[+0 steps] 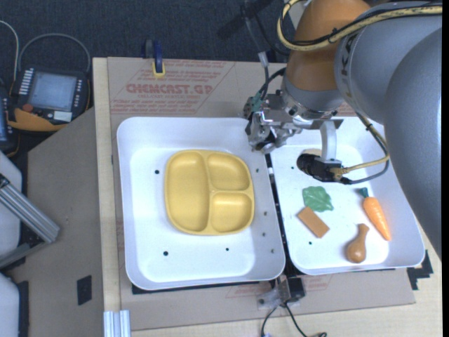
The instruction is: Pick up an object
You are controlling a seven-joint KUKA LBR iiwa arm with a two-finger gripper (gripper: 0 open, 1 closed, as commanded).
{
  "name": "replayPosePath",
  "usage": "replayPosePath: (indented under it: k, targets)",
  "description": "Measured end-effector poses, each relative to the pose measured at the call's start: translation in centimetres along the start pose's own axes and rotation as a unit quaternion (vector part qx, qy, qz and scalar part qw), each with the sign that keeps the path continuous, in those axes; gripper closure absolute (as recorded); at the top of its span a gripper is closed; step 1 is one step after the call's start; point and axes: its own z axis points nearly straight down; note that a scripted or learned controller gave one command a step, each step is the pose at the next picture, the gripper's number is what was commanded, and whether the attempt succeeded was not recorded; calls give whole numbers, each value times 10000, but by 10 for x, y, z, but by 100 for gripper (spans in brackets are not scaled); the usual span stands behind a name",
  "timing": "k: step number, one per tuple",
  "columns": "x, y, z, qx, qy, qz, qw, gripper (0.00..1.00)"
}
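So my pincer (263, 133) is parked over the seam between the bins, can't tell how wide it's open, nothing visibly in it. Closest pick, the green piece (317, 198), lies at about 4 o'clock, lying roughly 10-to-4.

Glossy yellow plastic plate (208, 190)
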Motion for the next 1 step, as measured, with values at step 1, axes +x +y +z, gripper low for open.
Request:
replayPosePath:
  k: [1]
  targets:
    - [49, 8, -18, -14, 5, -4, 10000, 100]
